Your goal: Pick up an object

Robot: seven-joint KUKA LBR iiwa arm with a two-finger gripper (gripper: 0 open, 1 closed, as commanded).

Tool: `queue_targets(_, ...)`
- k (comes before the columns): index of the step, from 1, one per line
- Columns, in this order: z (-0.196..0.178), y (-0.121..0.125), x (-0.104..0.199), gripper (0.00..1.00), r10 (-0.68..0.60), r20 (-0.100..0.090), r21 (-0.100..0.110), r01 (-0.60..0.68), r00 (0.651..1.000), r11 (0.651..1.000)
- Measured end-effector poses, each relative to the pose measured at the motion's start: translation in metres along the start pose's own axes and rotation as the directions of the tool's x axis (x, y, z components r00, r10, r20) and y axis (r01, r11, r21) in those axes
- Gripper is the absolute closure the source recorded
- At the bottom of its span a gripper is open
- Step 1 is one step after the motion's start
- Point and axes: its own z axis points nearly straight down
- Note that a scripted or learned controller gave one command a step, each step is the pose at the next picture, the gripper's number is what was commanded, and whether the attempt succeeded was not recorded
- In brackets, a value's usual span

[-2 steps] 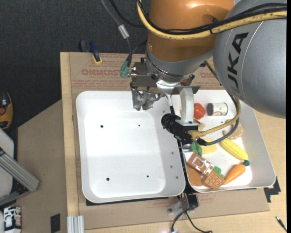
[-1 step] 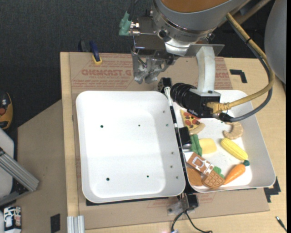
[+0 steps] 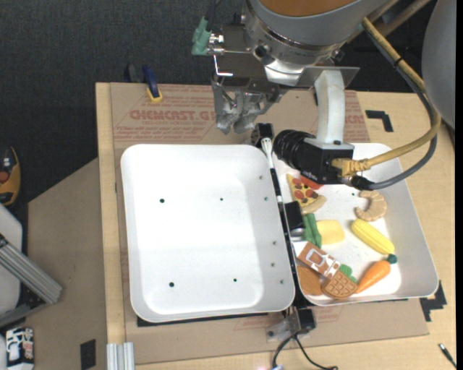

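- The left bin (image 3: 145,238) fills the middle of the frame; the right bin (image 3: 416,249) sits touching it at lower right and holds every candidate you have.
- The arm (image 3: 304,22) enters at the top; its gripper (image 3: 239,108) hangs above the cardboard just beyond the left bin's far edge, well apart from the toys. You cannot tell how far it is open, and nothing is visibly held.
- The toy foods look like light, rigid, smooth plastic, so expect them to slip or skid rather than deform.
- The corn (image 3: 373,237) lies fairly clear of its neighbours; take it across its narrow middle.
- The carrot (image 3: 373,275) tapers, so pinch near the thick end.
- The yellow block (image 3: 330,232) touches the green piece (image 3: 311,231); a grasp there looks crowded.
- The pizza slice (image 3: 307,194) and the waffle (image 3: 338,284) lie flat, giving little to catch.
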Motion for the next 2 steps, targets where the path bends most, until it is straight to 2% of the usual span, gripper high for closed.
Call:
queue_targets(1, -0.01, 0.0, 0.001, 1.0, -0.002, -0.001, -0.002, 0.002, 1.0, 1.0)
queue_targets(2, 0.183, -0.019, -0.002, 1.0, 0.004, 0.009, 0.021, -0.004, 1.0, 1.0)
